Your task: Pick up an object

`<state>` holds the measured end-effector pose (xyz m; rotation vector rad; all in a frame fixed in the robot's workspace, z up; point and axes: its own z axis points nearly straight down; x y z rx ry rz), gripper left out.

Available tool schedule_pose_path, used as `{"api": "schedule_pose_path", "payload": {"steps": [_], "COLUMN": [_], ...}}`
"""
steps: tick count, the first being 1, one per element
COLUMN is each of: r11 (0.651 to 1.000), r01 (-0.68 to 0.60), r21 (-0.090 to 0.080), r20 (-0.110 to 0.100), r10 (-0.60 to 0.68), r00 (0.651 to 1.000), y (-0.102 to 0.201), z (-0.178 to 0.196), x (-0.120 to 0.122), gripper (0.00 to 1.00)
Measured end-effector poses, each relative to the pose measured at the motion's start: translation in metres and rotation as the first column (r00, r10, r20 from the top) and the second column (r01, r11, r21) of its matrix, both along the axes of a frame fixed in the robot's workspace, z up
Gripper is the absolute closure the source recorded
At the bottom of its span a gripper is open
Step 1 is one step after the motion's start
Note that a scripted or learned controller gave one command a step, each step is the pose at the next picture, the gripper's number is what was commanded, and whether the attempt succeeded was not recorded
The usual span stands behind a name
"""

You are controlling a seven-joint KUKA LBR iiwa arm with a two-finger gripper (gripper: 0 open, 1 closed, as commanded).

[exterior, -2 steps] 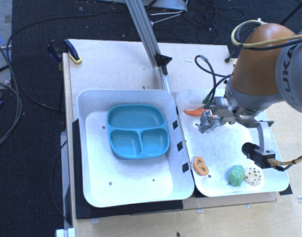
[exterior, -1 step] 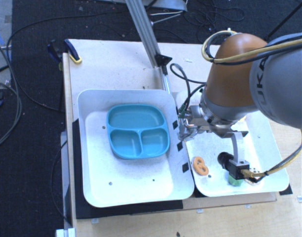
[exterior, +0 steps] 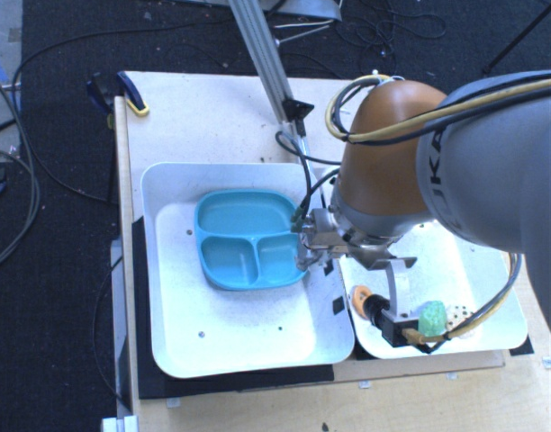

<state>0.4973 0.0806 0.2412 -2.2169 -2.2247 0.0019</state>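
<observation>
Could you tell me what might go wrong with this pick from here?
1. The gripper sits at the right edge of the blue divided plate; a shallow rim may slip out of a pinch.
2. The plate lies near the left bin's right wall, so lifting could catch it.

The one legible marking is on the grey arm (exterior: 492, 169): part of the maker's name runs in dark letters down its casing just right of the orange band, cut off so that about two letters, "UK", can be made out. Nothing else bears readable text.
</observation>
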Motion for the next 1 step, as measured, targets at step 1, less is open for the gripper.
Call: {"api": "schedule_pose_path", "payload": {"steps": [1], "r11": [1.0], "r01": [0.002], "r21": [0.0], "r20": [0.0], "r10": [-0.002], "r00": [1.0], "y": [-0.0005], "z": [0.0001], "x": [0.0001], "gripper": [0.0]}}
